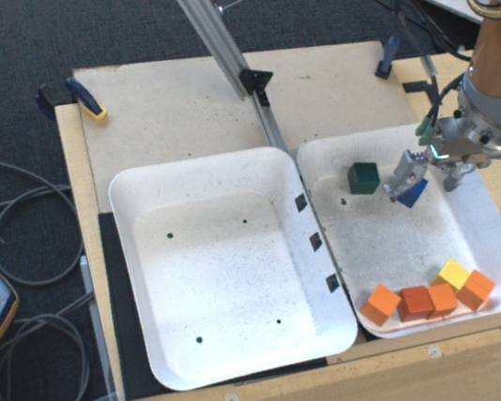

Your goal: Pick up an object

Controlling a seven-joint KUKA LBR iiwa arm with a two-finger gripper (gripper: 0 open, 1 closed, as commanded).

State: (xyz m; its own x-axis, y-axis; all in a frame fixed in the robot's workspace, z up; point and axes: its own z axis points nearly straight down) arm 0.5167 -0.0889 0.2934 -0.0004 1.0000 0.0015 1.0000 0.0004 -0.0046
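Blue small block (411, 195) sits clamped between the grey gripper (407, 184) fingers; lift straight, clearing the green cube (363, 177) beside them.

The left bin (214, 267) is lying wide open, its whole floor offering free passage. In the right bin (399, 236), the middle floor is staying clear, while a dark green cube (363, 177) is sitting near the far wall, just beside the hand (408, 185) and the blue block (411, 194) at it. Orange blocks (419, 300) and a yellow block (454, 273) are crowding the near wall. A slanted metal pole (218, 34) is crossing above the desk (179, 112) behind the bins.
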